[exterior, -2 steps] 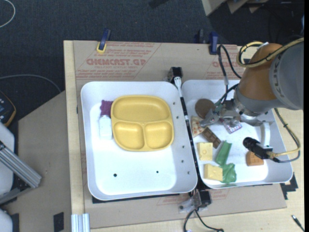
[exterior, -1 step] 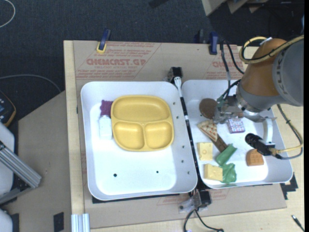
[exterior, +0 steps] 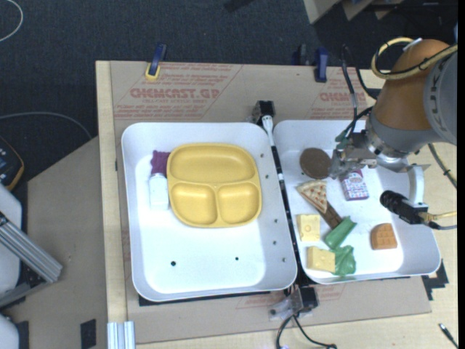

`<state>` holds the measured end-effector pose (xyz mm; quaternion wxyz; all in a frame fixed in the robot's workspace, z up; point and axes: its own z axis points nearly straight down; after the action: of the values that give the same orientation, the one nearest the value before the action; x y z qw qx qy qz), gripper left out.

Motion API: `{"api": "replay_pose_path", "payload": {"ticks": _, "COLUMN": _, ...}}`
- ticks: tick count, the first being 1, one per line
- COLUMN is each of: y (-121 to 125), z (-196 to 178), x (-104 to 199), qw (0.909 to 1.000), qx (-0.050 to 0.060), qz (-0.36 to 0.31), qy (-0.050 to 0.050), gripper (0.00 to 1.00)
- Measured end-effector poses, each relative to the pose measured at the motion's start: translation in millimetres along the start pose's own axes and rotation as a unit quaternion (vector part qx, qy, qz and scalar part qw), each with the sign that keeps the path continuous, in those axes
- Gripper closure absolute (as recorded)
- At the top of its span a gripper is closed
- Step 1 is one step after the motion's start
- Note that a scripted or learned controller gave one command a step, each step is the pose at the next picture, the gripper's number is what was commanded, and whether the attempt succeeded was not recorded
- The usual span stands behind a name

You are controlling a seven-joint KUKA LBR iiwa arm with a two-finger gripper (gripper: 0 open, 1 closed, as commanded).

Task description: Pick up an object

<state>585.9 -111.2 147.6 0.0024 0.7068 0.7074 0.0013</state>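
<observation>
The pincer (exterior: 351,158) sits low in the right bin (exterior: 429,257), between a brown round object (exterior: 314,163) and a small red-and-white packet (exterior: 355,186); whether it is spread or pressed together cannot be told. Cheese pieces (exterior: 309,227), green items (exterior: 338,233) and an orange piece (exterior: 383,236) lie nearer the front. The left bin (exterior: 138,231) holds a yellow divided tray (exterior: 213,183)
</observation>
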Motion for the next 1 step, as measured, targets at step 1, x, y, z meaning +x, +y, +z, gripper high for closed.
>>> {"api": "replay_pose_path", "payload": {"ticks": 1, "y": -5.2, "z": -54.6, "x": -8.6, "qw": 1.0000, "qx": -0.001, "qz": 0.001, "qy": 0.000, "gripper": 1.00}}
